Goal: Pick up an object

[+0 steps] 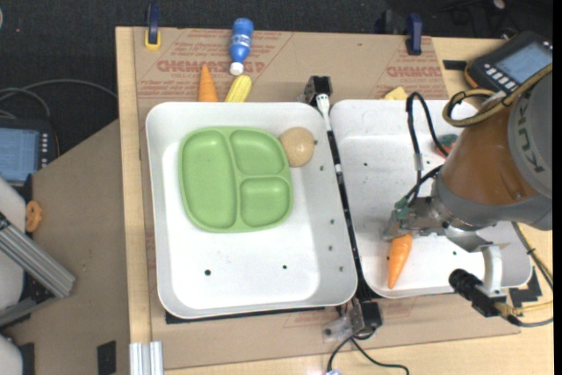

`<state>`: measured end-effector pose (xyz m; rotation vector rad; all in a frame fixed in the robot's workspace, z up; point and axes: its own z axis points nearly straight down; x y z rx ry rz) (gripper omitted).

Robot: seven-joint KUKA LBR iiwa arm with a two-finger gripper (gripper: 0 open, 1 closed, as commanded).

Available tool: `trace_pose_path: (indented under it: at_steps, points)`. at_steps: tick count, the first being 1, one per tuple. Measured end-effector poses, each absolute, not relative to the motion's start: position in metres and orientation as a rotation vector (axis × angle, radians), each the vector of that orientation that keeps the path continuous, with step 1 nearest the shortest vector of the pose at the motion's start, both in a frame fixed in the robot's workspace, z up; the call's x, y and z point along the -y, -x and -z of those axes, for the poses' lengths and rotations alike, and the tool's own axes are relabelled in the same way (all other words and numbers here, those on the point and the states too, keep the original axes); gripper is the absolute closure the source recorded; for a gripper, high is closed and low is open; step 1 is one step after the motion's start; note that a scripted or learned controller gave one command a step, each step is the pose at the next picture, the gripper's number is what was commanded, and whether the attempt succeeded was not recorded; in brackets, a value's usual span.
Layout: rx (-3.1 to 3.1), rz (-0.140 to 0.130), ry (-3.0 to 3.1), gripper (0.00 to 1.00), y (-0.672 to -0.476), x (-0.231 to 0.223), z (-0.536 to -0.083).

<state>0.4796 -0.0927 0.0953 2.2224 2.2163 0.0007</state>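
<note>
One toy carrot (399,258) lies in right bin (369,189), gripper (406,228) at its stem end, grip state unclear. Likely light, stiff, slick plastic; thick shoulder best hold.

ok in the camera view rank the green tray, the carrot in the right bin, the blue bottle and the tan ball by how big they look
Largest to smallest:
1. green tray
2. carrot
3. blue bottle, close to the carrot, so unsure
4. tan ball
</note>
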Motion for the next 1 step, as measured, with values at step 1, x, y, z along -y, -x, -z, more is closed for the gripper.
trace_pose_path:
  at_steps: [1]
  points:
    - [-2.225,-0.017,-2.203,1.0,-0.5492,0.0249,-0.1907]
